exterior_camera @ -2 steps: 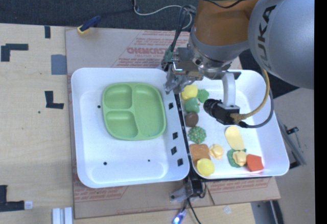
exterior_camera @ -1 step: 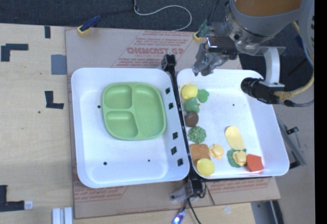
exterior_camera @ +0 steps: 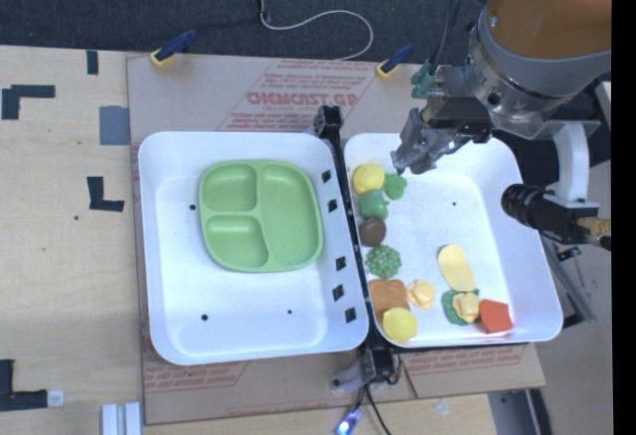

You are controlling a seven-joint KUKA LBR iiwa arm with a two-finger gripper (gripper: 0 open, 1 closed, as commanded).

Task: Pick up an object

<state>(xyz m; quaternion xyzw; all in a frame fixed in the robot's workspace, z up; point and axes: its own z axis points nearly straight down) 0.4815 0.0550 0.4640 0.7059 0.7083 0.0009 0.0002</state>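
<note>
**Gripper poised over the back-left cluster of the right bin**

Gripper (exterior_camera: 405, 163) hung low over the rear left part of the right-hand shallow white bin (exterior_camera: 497, 224), its dark fingers pointing down and to the left; whether they were parted or closed could not be made out, and nothing was seen held between them.

Nearest the tips lay a small green leafy toy vegetable (exterior_camera: 396, 188), just below and a touch left of them, close enough that it looked the likeliest target. Just beside it, further left, sat a round yellow toy fruit (exterior_camera: 367, 177), touching or nearly touching the green piece. Neither had a clear long axis (both read as roughly round), so the approach seemed to turn on position rather than wrist angle: the move called for a short drop down and slightly left.

Below these, along the bin's left wall, ran a green rounded piece (exterior_camera: 372, 205), a brown round piece (exterior_camera: 373, 230), a green bumpy broccoli-like piece (exterior_camera: 383, 260), an orange-brown block (exterior_camera: 388, 294) and a yellow ball (exterior_camera: 399, 325). Well apart toward the front lay a pale yellow oval piece (exterior_camera: 456, 267), its long axis running front to back, and a red-orange block (exterior_camera: 495, 316).

Farthest off, in the left white bin (exterior_camera: 164, 224), rested a light green divided plastic plate (exterior_camera: 262, 215), well away from the arm.
</note>
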